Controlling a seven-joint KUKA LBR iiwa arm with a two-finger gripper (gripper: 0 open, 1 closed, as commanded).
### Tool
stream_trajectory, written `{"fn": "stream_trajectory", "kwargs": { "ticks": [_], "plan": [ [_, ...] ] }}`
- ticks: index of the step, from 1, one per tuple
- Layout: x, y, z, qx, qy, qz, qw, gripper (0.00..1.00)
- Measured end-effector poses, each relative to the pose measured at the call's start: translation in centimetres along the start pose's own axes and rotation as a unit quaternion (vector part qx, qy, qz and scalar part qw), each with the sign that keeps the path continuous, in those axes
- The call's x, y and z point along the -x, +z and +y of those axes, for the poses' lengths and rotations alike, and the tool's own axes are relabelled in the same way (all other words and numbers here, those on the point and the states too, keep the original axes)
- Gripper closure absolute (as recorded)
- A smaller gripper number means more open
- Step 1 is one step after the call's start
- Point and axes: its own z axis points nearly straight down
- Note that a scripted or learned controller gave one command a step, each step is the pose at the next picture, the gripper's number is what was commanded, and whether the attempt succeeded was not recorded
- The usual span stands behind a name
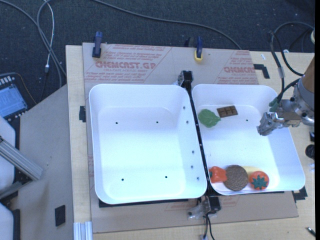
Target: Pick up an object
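The right bin holds a green leafy piece and a brown chocolate-like bar near its far left. Along its near edge lie a red-orange piece, a round brown cookie-like disc, a bit of yellow behind it, and a red tomato with a green top. My gripper hangs over the right bin's far right part, well right of the chocolate bar. Nothing shows between its fingers.
The left bin sits beside the right one, sharing a black divider clamp. Two clamps pin a cardboard sheet at the back. Cables trail on the dark floor behind, and a metal rail lies at the left.
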Motion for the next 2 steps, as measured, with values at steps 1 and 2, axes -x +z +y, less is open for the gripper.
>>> {"fn": "stream_trajectory", "kwargs": {
  "ticks": [1,2],
  "plan": [
    [0.0,0.0,0.0,0.000,0.000,0.000,1.0000,0.00],
    [-0.7,4.7,0.6,-0.002,0.000,0.000,1.0000,0.00]
  ]
}}
